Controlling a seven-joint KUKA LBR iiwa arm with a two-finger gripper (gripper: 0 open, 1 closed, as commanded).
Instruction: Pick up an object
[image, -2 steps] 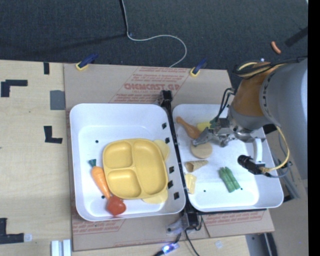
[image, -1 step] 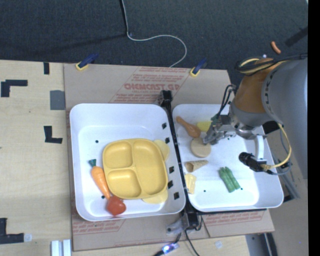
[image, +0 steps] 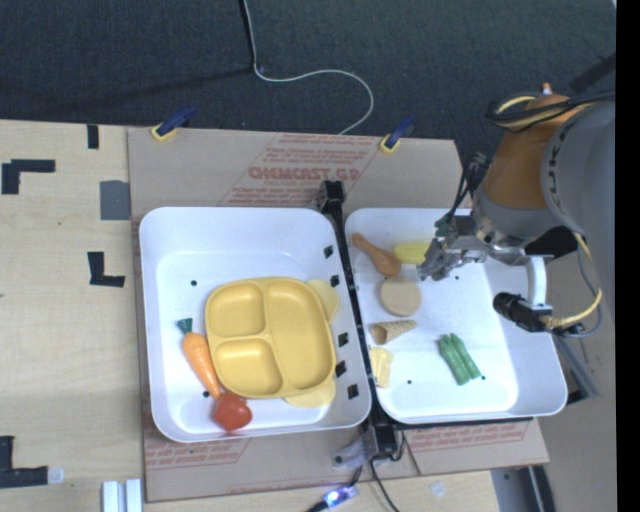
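Yellow piece (image: 409, 251) (flat, small) beside the gripper (image: 437, 264).

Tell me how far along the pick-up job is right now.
Nothing looks picked up yet. The gripper is low in the right bin, beside the yellow piece and near the round tan piece; no object is visibly between its fingers. Left: close on an item and lift it clear. The green beans and cone lie untouched.
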